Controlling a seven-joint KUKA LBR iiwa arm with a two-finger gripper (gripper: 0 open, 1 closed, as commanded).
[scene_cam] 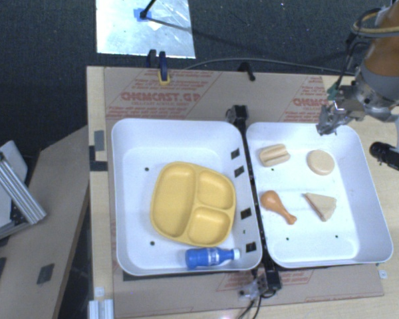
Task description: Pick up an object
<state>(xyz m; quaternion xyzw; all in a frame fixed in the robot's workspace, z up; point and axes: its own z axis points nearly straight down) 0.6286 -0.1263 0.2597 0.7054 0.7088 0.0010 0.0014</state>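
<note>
In the right bin [359, 244] lie a tan bread roll [274, 155], a round pale biscuit [320, 162], an orange-brown drumstick [278, 206] and a beige wedge [321, 206]. My gripper [328, 123] hangs over the bin's far rim, up and to the right of the roll and just above the biscuit. Nothing shows between its tips.
The left bin [136, 145] holds a yellow divided plate [193, 203] and a blue bottle [211, 257] lying near its front wall. A black divider [248, 178] runs between the bins. A clamp [161, 65] stands at the bench's far edge.
</note>
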